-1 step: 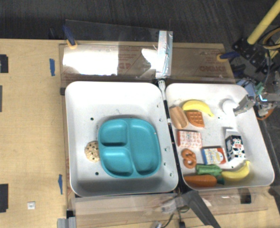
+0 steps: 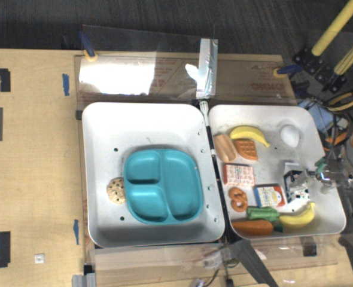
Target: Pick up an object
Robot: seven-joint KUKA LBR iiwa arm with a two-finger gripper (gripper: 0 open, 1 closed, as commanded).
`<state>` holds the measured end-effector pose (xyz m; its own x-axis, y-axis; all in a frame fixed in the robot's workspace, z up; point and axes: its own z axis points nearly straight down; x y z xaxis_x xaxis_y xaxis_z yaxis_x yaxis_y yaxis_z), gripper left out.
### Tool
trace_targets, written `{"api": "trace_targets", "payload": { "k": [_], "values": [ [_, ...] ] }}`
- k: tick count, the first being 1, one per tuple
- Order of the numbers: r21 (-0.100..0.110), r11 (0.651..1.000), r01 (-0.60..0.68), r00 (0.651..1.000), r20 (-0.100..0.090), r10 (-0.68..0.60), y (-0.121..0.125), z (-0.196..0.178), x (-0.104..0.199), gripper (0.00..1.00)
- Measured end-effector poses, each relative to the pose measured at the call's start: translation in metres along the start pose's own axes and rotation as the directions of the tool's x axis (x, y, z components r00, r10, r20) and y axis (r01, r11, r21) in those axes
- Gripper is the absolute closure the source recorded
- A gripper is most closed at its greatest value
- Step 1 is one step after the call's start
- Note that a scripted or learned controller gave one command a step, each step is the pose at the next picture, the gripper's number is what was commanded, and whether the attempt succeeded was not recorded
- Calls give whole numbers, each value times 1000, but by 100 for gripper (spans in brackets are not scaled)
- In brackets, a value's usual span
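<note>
Tool [image 2: 296, 184]: I see it low in the right bin [image 2: 329, 160], toward that bin's right side, with the wrist reaching in from the right edge. I cannot tell its state from here; the metal parts blur together.
Nearest items: a yellow banana [image 2: 299, 217] lies just below the tool, and a small blue-and-white carton [image 2: 267, 195] sits just to its left. I cannot tell whether the tool touches either.
Right bin, upper part: a second banana [image 2: 250, 134] curves above a waffle-like piece [image 2: 246, 149], with a hot dog [image 2: 225, 147] just beside it on the left. A white round thing [image 2: 289, 135] sits apart near the top right.
Right bin, middle: a red-and-white packet [image 2: 239, 174] lies flat, a pretzel [image 2: 239, 199] just below it.
Right bin, lower edge: a green vegetable [image 2: 263, 213] rests above an orange carrot [image 2: 252, 226], both left of the lower banana.
Left bin [image 2: 99, 124]: a teal divided plate [image 2: 163, 185] sits in the middle, and a cookie [image 2: 116, 190] lies just beside its left rim.
Tabletop [image 2: 30, 160]: I see light wood with black and blue tape marks left of the bins.
</note>
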<state>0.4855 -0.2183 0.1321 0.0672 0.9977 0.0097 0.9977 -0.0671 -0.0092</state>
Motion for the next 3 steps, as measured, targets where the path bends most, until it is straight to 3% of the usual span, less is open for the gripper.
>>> {"api": "trace_targets", "payload": {
  "k": [1, 2, 3],
  "values": [
    [-17, 998, -58, 998, 5, 58, 11, 41, 22, 0],
    [-33, 998, -63, 998, 15, 63, 15, 27, 18, 100],
    [-16, 998, -67, 998, 8, 67, 34, -74, 65, 100]
  ]
}}
